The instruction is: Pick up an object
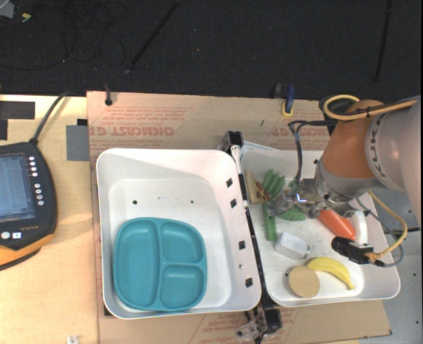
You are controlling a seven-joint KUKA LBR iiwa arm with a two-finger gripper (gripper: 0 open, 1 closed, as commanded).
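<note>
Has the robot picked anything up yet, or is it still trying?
Nothing looks picked up yet. The gripper is down in the right bin, beside the green object, but I can't see anything between its fingers. The banana, orange object, round tan object and grey block lie in the bin. Grabbing and lifting something is what's left.
</note>
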